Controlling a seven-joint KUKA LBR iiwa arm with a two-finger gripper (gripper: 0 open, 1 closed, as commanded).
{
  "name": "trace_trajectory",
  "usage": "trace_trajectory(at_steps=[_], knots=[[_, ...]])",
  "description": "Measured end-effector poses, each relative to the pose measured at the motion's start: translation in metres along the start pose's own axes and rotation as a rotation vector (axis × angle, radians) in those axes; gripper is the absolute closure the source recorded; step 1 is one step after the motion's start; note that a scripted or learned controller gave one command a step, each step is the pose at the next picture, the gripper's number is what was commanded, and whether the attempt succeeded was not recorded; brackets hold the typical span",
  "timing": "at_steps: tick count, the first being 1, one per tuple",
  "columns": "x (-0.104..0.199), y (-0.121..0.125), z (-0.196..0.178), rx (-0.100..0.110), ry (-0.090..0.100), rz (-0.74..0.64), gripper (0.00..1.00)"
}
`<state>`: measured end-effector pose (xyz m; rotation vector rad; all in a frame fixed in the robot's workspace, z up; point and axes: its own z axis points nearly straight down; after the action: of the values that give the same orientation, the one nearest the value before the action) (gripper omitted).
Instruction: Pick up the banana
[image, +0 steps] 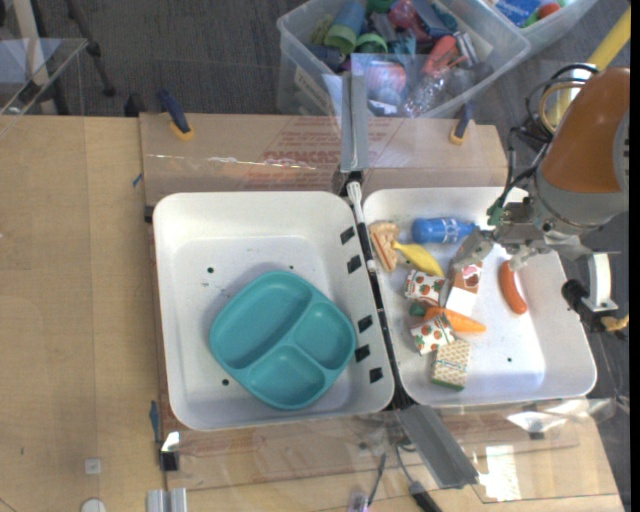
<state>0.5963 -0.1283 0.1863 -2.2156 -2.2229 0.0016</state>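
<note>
The banana (418, 258) lies in the right bin (560, 375), toward its upper left, between a bread slice (384, 245) and a blue bottle (440, 231). The gripper (470, 253) hangs just right of the banana, above a strawberry carton (462, 290); nothing is seen between its fingers, and their spacing cannot be made out. A teal plate (283, 340) sits in the left bin (180, 300).

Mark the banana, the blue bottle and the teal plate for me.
banana (418, 257), camera view, middle of its yellow body
blue bottle (440, 230), camera view, middle of its blue body
teal plate (248, 330), camera view, bare floor of its large left compartment
</note>
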Motion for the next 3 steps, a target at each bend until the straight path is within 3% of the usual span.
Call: trace_trajectory(at_steps=[1, 2, 3], knots=[[0.010, 0.048, 0.078, -0.024, -0.004, 0.061, 0.00], [0.027, 0.078, 0.086, -0.028, -0.012, -0.169, 0.00], [0.031, 0.037, 0.096, -0.011, -0.001, 0.023, 0.00]])
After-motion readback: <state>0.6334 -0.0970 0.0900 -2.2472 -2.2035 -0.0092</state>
